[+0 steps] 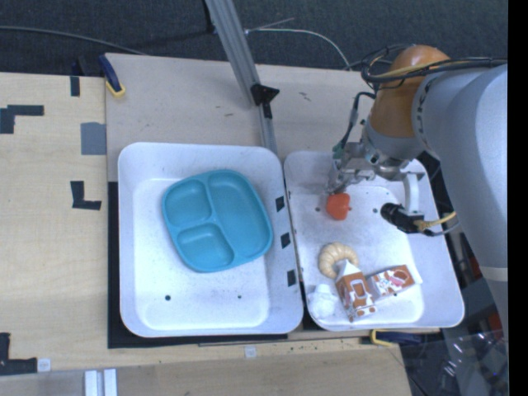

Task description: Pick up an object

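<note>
Camera view: one red ball just below the gripper, grip state unclear; one croissant, one carton farther below.

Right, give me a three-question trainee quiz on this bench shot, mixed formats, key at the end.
1. True or false: the blue divided plate lies in the left bin.
2. Which thing sits nearest the gripper? A) the croissant B) the small orange-red object C) the carton
3. Fill in: the croissant lies in the ___ bin.

Key: 1 true; 2 B; 3 right.
</note>
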`<state>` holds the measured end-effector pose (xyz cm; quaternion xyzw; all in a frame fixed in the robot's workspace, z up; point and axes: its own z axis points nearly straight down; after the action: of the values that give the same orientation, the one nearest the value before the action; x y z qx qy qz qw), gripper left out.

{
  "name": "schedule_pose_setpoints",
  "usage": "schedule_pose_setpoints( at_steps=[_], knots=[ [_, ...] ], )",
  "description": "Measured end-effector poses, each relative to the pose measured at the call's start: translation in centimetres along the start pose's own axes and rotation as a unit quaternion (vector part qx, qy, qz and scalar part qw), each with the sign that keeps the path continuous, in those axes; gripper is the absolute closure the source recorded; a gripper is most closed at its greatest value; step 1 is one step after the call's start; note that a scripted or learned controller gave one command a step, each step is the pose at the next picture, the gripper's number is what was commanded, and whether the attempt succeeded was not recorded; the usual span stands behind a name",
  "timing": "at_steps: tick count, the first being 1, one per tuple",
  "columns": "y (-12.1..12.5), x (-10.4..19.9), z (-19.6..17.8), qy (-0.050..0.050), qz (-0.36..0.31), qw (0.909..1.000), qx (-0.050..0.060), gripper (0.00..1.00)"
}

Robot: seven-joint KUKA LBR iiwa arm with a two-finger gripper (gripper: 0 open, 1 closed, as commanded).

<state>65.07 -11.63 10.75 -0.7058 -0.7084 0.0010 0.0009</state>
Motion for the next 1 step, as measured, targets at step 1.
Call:
schedule_pose_setpoints(
  at_steps=[1],
  knots=[
    [-0.05, -0.9, -5.67, 0.0, 0.001, 1.0, -0.004, 1.0]
  ],
)
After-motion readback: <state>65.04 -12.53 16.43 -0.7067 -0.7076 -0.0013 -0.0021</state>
